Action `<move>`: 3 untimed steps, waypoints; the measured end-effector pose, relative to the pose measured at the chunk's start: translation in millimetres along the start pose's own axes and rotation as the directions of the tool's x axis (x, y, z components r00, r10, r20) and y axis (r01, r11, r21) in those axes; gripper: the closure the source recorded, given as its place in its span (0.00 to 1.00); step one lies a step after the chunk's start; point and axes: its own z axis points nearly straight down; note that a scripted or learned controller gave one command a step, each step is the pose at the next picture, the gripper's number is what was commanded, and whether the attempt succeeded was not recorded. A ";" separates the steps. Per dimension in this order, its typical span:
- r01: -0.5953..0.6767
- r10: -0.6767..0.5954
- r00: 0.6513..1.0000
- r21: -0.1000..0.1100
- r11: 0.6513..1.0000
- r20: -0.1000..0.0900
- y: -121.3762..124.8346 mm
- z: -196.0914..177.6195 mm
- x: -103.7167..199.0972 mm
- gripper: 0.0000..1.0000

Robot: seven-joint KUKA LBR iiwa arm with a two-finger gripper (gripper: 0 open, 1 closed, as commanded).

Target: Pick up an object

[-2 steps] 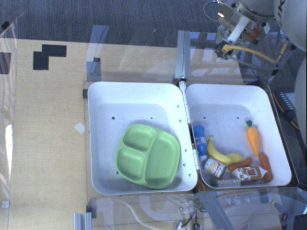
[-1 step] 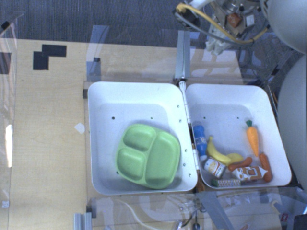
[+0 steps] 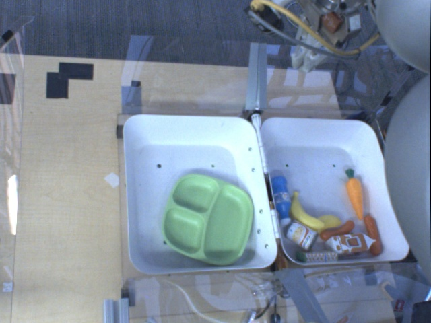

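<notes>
Approach not begun: gripper [image 3: 304, 54] parked high above the right bin's [image 3: 377, 147] far edge, jaw state can't tell. Candidates lie in that bin's near corner: banana [image 3: 311, 219], carrot [image 3: 355, 194], bottle [image 3: 281, 192]. Next: descend over one, likely the carrot, lying apart

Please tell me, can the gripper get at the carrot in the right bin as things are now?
Probably yes. The carrot lies alone near the right bin's right wall, nothing on top of it. The gripper is above the bin's far edge. The nearby wall may crowd one finger.
</notes>
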 end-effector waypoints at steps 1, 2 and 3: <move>0.001 -0.001 1.000 0.000 1.000 -0.005 0.1 -11.6 0.8 1.00; 0.001 -0.001 1.000 0.001 1.000 -0.010 0.0 -22.7 1.7 1.00; 0.003 -0.003 1.000 0.002 1.000 -0.013 -0.1 -33.2 2.7 1.00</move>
